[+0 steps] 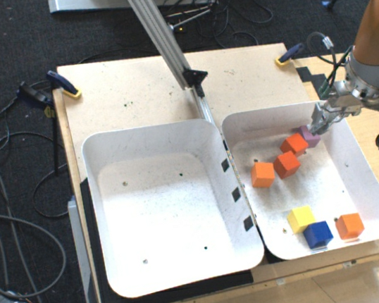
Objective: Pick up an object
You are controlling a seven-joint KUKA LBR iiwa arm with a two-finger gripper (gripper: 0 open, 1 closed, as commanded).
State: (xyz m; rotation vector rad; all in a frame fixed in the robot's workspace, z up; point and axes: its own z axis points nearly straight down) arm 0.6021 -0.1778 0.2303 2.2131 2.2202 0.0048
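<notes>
Several small blocks lie in the right bin (365, 176). A purple block (310, 137) sits near the bin's far right wall, and my gripper (319, 124) is right at it, touching or just above its upper right corner. Beside the purple block is a red-orange block (293, 143), with another red-orange block (287, 163) and an orange block (263, 174) to its lower left. Near the front edge sit a yellow block (300, 218), a blue block (318, 234) and an orange block (350, 226).
The left bin (105, 160) stands beside the right one, split from it by a ridge with black marks (237, 193). A slanted metal rail (160, 34) rises from the bench's back. Clamps (63, 85) sit at the back corners.
</notes>
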